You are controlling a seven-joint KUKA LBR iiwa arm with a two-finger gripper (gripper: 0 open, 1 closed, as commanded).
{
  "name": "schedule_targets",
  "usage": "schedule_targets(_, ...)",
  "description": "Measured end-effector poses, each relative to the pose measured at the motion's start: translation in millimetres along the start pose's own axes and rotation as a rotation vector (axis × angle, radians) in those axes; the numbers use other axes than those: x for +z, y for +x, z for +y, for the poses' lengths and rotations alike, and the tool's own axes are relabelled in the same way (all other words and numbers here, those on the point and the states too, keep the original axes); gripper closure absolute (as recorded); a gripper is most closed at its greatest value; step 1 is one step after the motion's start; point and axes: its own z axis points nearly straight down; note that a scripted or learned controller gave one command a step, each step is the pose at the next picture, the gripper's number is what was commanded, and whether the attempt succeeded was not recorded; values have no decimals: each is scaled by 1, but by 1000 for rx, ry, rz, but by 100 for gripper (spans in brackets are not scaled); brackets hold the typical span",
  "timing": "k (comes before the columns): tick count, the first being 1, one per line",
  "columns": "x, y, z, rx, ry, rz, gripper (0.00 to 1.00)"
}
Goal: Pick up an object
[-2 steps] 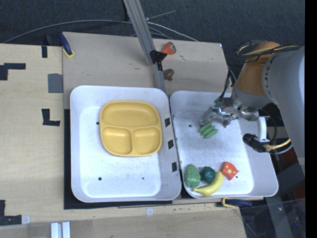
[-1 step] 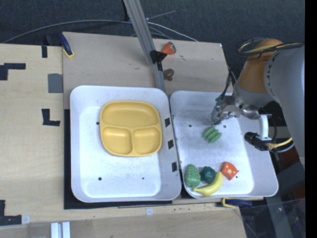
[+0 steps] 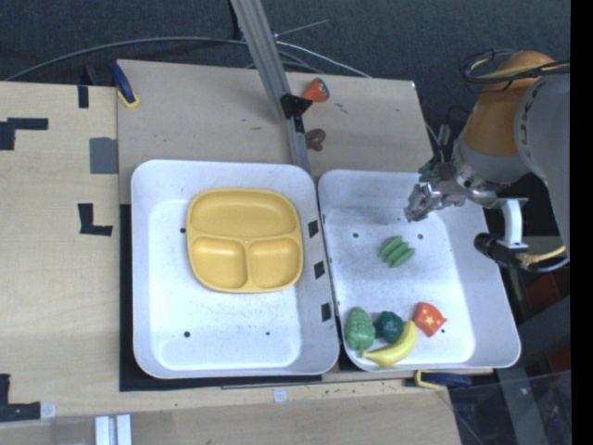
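My gripper [image 3: 419, 206] hangs over the upper right part of the right bin [image 3: 482, 295], pointing down and to the left. Nothing shows between its fingertips. A green ribbed toy vegetable [image 3: 397, 251] lies in the middle of that bin, a short way below and left of the gripper. Along the bin's front edge sit a green leafy toy [image 3: 359, 326], a dark green round toy [image 3: 388, 324], a yellow banana [image 3: 397, 348] and a red-orange toy [image 3: 428, 318].
The left bin [image 3: 157, 341] holds a yellow three-compartment plate [image 3: 246, 239]. A grey pole [image 3: 264, 40] slants across the bench behind the bins, with a small orange item [image 3: 317, 89] beside it. The arm's orange band [image 3: 500, 109] stands at the right.
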Motion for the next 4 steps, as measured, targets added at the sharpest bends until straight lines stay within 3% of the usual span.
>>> schedule_targets(2,-125,11,7,-1,-4,0,100)
schedule_targets(3,-117,65,-24,-3,6,3,100)
schedule_targets(4,-115,113,-36,-4,6,3,100)
